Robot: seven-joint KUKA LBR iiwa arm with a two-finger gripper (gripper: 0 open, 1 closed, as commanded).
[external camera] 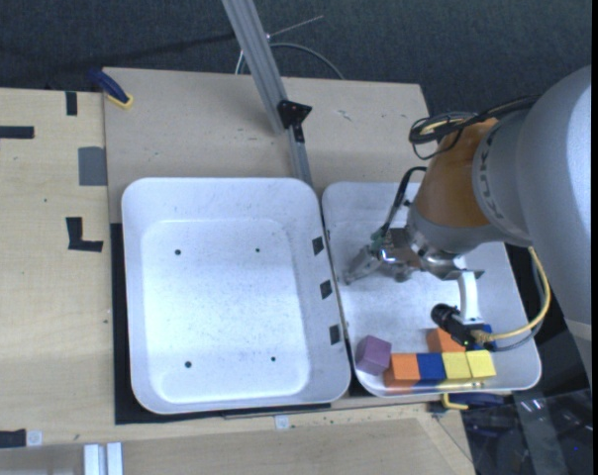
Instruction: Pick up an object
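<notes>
Two shallow white bins, left bin [225, 290] and right bin [363, 206], seen from above. The arm [477, 181] reaches into the right bin; its gripper [363, 263] hangs over the bin's bare middle, apparently holding nothing, though its spread cannot be told. Along the near wall sit a purple block [374, 352], then orange [405, 367], blue [431, 366] and yellow [468, 365] blocks, touching in a row.

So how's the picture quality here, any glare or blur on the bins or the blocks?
Camera view: lighting is even and soft; the left bin looks bright but keeps its speckles, so no blown-out glare. The gripper is slightly soft, while the purple block and the row of orange, blue and yellow blocks have clear edges. The arm at the right is blurred from closeness.
</notes>
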